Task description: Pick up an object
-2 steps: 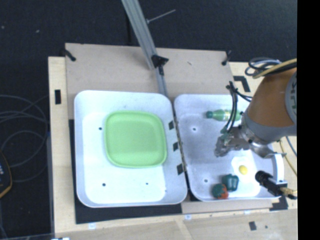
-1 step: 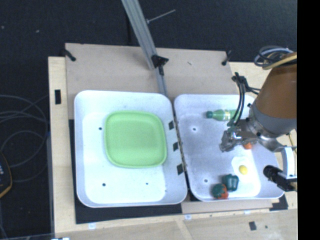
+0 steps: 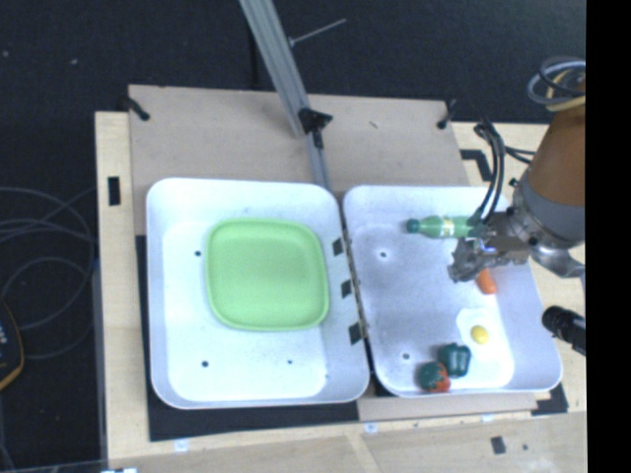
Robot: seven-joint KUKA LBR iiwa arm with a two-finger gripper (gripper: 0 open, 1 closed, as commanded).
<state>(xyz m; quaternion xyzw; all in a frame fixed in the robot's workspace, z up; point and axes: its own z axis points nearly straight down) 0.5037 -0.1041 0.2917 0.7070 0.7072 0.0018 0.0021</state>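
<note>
My gripper (image 3: 465, 265) hangs low over the right bin (image 3: 414, 304), near its upper right part. A green bottle (image 3: 441, 228) lies on its side just above and left of the gripper. A small orange object (image 3: 485, 283) sits right beside the gripper's lower right, partly hidden by it. Further down lie a small yellow object (image 3: 479, 335) and a teal and red toy (image 3: 445, 368) near the bin's front edge.
The left bin (image 3: 177, 363) bears a light green square plate (image 3: 267, 273). A grey metal rail (image 3: 281, 62) slants down from the top to the gap between the bins. Black cables (image 3: 490, 161) hang beside the arm at the right.
</note>
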